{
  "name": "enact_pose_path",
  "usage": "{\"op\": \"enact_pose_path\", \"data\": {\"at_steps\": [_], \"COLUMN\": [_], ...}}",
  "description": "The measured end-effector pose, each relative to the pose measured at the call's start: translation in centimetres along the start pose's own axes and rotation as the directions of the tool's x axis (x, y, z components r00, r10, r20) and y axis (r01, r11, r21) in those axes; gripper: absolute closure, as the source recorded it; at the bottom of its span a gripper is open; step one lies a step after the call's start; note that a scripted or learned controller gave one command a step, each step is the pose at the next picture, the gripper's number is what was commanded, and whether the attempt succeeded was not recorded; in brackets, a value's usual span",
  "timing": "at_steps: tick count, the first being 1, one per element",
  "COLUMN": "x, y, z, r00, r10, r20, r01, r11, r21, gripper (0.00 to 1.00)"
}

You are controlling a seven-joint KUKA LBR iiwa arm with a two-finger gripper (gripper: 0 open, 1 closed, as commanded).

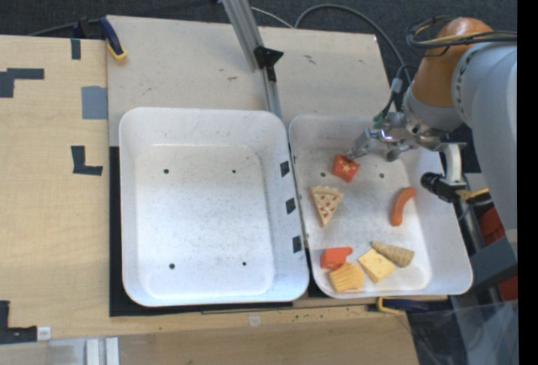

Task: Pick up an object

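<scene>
While the desk (50, 212) is carrying two white bins side by side, the left bin (206, 203) is lying bare of objects and the right bin (445, 262) is holding all the small pieces. Reaching in from the right, the grey arm (483, 94) is hanging its claw (370, 142) over the far part of the right bin, just above and beside a small red block (345, 167); nothing is showing between its tips, and whether they are standing wide or narrow cannot be told at this slant. Going down in size, an orange sausage (402, 205) is lying near the right wall, a pizza wedge (326, 203) is sitting mid-bin, and a cone (393, 253), a yellow cheese block (376, 265), a cracker (345, 277) and a red scrap (336, 256) are crowding the near edge. Judging from this, the red block is looking like the likeliest target, and a descent slightly off-centre is risking nudging it aside or tipping it instead of gripping it
</scene>
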State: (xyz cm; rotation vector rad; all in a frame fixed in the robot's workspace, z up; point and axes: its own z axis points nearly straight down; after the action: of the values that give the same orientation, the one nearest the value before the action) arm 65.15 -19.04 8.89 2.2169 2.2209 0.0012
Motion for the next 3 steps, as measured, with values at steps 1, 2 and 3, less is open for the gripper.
{"op": "enact_pose_path", "data": {"at_steps": [1, 2, 3], "x": [0.1, -0.2, -0.5], "y": [-0.1, -0.9, -1.6], "z": [-1.0, -6.6, -12.5], "r00": [1.000, 1.000, 1.000], "r10": [-0.002, 0.001, 0.001], "r20": [0.000, -0.001, 0.000], "r01": [0.002, -0.001, -0.001], "r11": [1.000, 1.000, 1.000], "r21": [0.004, -0.001, -0.003], "gripper": [1.00, 1.00, 1.00]}}
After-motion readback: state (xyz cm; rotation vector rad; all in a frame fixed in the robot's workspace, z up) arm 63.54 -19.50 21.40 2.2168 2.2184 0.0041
